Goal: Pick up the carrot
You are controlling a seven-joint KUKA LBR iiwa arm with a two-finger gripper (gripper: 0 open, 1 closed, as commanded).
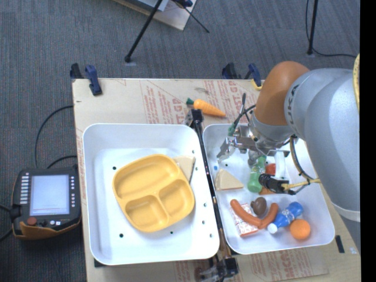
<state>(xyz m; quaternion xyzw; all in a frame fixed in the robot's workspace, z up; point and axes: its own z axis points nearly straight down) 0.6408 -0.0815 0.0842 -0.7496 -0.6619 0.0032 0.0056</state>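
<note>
Overhead, item by item: tabletop (141, 96) of pale board printed with red lettering, held by blue clamps (93, 78) at its far edge, carrying two shallow white bins of smooth, glossy plastic with rounded corners. Left bin (100, 228) holds a yellow divided plate (154, 191), matte, softly lobed, with three compartments, and a pale wedge (187, 166) tucked against the plate's far right rim. Right bin (320, 216) holds a cream triangular wedge (227, 181), a green bottle-like piece (255, 181), a red sausage-shaped piece (249, 215) lying on a flat red-and-white card, a small brown rounded object (259, 205), a blue-and-white bottle (286, 216) and an orange ball (300, 230). Carrot (208, 107): small, tapered, smooth orange body with a dark green top at its left end, lying on the bare board outside both bins, just beyond the far left corner of the right bin and near a black fitting (196, 117) between the bins. Arm: broad grey cylindrical shell with a rounded orange band (281, 93), reaching in from the right over the right bin. Claw (242, 150): metallic with loose wiring, hanging over the far part of the right bin, apart from the carrot; whether it is spread or pressed together cannot be told from this view. Grey carpet surrounds the tabletop, with a handheld control pendant (46, 201) lying at left.
</note>
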